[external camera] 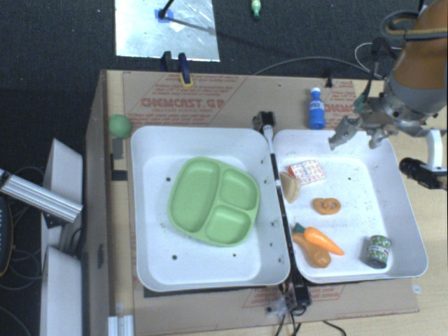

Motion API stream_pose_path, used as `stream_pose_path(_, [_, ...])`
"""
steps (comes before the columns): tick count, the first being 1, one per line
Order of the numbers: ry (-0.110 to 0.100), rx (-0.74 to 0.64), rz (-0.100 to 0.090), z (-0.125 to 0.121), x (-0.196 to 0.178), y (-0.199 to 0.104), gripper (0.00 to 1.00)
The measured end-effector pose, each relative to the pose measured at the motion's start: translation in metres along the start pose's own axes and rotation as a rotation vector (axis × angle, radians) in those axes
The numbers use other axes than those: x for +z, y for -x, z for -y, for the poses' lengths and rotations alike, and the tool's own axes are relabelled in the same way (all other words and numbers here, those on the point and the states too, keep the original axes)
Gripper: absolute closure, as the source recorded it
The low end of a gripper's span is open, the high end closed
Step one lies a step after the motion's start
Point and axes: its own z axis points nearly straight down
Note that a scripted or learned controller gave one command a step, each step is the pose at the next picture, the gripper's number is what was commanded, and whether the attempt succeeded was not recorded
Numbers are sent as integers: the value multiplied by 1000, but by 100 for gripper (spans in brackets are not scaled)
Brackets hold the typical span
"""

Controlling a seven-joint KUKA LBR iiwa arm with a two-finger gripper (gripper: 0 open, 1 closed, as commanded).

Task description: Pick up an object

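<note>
Toward the upper right of the frame you see the gripper (363, 132) poised over the far rim of the right bin (399, 187), its two fingers spread apart with nothing between them. Below and left of the jaws, well apart from them, lies a red-and-white packet (306, 171) beside a tan wedge (290, 185). Further down the frame sit an orange pretzel-shaped piece (326, 206), a carrot (323, 239) and a small green can (378, 250). At the frame's middle, the left bin (150, 187) holds a green divided tray (213, 201).
</note>
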Motion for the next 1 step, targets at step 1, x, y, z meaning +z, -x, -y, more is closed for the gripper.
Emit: stream_pose_path(1, [-3, -1, -1, -18, 155, -13, 0])
